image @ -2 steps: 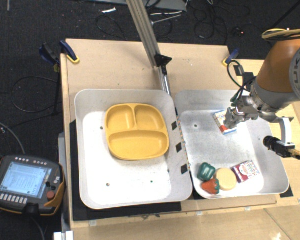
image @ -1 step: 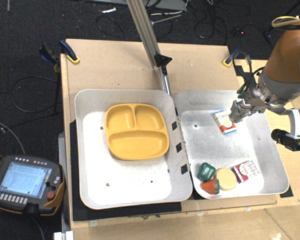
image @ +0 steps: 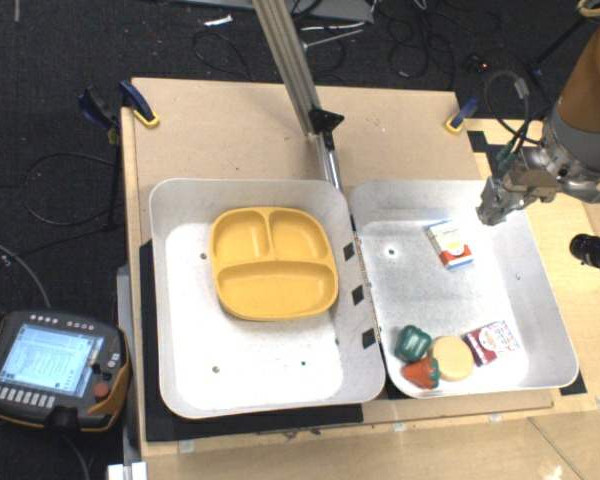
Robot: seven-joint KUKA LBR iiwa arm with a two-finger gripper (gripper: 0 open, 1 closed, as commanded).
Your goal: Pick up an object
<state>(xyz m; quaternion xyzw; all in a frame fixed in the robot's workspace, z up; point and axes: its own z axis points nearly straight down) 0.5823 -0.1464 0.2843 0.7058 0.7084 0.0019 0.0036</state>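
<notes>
The right bin (image: 540,298) holds a small white, orange and blue carton (image: 449,244) near its far middle. At its near edge lie a green pepper (image: 413,343), a red piece (image: 421,373), a pale yellow round (image: 454,358) and a red and white packet (image: 492,342). My gripper (image: 492,211) hangs over the bin's far right corner, up and to the right of the carton, with nothing seen between its fingers.
A yellow divided plate (image: 274,263) lies in the left bin (image: 180,298). A metal pole (image: 292,53) slants down to the bins' shared far edge. Clamps (image: 140,106) sit at the bench corners. A teach pendant (image: 50,366) rests at the lower left.
</notes>
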